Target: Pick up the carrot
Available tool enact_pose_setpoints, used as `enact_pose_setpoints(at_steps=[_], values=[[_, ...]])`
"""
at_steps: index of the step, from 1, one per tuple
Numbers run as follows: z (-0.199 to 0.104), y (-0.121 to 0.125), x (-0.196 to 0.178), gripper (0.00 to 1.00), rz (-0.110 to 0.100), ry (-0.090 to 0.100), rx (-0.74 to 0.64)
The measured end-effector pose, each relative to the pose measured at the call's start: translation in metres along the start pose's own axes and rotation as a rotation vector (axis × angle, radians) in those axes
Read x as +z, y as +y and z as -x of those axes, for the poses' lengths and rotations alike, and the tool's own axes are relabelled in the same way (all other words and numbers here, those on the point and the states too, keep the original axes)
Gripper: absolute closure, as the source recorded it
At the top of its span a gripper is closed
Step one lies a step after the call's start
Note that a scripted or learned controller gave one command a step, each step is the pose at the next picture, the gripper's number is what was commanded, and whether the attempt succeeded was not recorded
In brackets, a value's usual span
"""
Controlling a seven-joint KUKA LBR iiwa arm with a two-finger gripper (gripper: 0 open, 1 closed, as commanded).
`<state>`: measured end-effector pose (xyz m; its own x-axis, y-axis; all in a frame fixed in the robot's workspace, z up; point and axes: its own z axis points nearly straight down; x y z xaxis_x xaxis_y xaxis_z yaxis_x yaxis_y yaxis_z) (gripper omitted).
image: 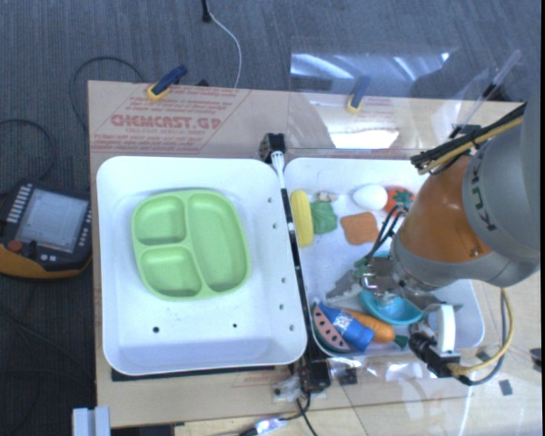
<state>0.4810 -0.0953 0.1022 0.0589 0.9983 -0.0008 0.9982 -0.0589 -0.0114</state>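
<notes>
Camera view is showing the carrot lying in the right bin, just below a blue bowl and touching a watermelon slice beside it. Crowding is the risk: the claw could be closing on the bowl's rim or nudging the carrot aside. Reaching in over the bowl, the arm is bending steeply down, wrist hanging above it. Whether the claw is apart or together, I cannot tell.

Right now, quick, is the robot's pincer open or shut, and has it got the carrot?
Pincer: low in the right bin among the toys; open or shut cannot be told. The carrot lies just below it; no grip on it can be seen.
</notes>
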Motion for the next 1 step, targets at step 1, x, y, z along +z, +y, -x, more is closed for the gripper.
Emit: enact_pose_setpoints(at_steps=[1], values=[[0.0062, 0.0064, 0.012, 0.0, 0.013, 0.009, 0.134]])
